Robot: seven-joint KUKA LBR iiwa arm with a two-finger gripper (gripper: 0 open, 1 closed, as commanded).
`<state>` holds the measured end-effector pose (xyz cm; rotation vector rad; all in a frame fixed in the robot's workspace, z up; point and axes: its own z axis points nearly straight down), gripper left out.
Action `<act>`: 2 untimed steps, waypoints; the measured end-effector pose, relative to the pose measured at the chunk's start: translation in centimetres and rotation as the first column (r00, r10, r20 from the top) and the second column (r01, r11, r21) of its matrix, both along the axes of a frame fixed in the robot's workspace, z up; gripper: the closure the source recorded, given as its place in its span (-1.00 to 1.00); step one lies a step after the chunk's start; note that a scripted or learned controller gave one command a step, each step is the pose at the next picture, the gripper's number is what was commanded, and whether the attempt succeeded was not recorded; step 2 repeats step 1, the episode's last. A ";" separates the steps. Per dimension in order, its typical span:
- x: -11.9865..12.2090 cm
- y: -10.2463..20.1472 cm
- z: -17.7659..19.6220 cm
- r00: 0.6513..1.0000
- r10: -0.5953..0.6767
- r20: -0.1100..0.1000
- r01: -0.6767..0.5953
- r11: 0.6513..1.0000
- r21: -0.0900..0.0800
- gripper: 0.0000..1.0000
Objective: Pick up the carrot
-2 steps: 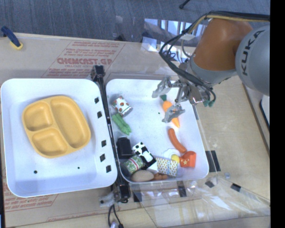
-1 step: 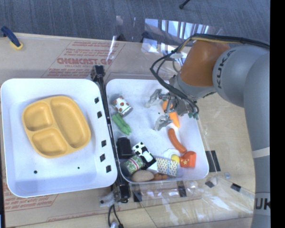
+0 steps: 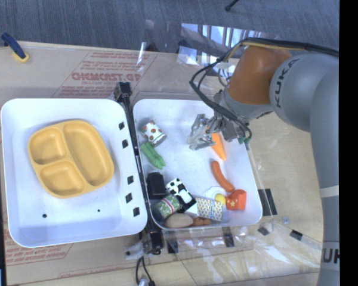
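Bins stood side by side on the bench, so that toys could be sorted from one to the other: the left bin [image 3: 12,177] carried a yellow divided plate [image 3: 70,157] of smooth plastic with three hollows, and the right bin [image 3: 173,115] carried the small things. The grey arm [image 3: 304,94], round and matte with an orange band, came in from the right and bent down over the far part of the right bin, which I judged was its way to reach the carrot. The gripper [image 3: 204,134], of bare metal, hung low at that place; I could not tell how it was set, because the wrist covered it. The carrot [image 3: 218,146], a short orange cone, lay just beside it, pointing toward the near wall, and I could not tell if they touched. A sausage [image 3: 222,176], long and smooth, lay near the carrot. A green pod [image 3: 151,155] lay by the left wall, with a small printed can [image 3: 153,132] beyond it. The remaining toys were heaped in the near corner, among them a red block [image 3: 235,200] and a black and white cow [image 3: 179,189].
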<state>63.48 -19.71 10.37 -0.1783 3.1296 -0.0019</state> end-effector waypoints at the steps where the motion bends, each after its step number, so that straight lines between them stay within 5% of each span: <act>1: 2.5 -1.5 10.8 0.986 -0.166 0.008 0.166 0.986 -0.002 1.00; 2: 2.5 -1.5 10.8 0.986 -0.166 0.008 0.166 0.986 -0.002 1.00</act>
